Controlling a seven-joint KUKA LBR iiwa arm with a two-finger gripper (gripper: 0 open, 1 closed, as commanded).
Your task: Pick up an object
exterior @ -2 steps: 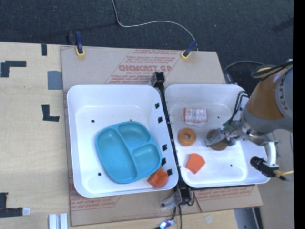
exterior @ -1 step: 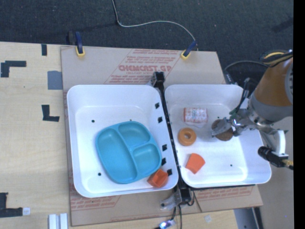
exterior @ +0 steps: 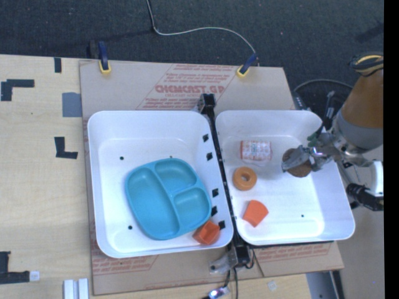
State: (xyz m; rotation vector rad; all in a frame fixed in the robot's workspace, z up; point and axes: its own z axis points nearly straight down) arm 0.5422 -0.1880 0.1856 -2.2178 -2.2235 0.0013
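Note:
My gripper [exterior: 295,161] reaches into the right bin [exterior: 312,120] from the right, over its right-hand part. A small brown object [exterior: 302,169] sits right at the gripper's tip, partly covered by it; whether it is held is unclear. An orange ring [exterior: 245,179] lies in the middle of this bin. A red and white packet [exterior: 255,149] rests just behind the ring. An orange-red block [exterior: 255,212] lies toward the bin's front.
The left bin [exterior: 112,129] holds a blue divided plate [exterior: 167,196] and a small orange piece [exterior: 207,232] in its front right corner. A black divider [exterior: 215,161] runs between the bins. A cable [exterior: 199,33] loops behind the board.

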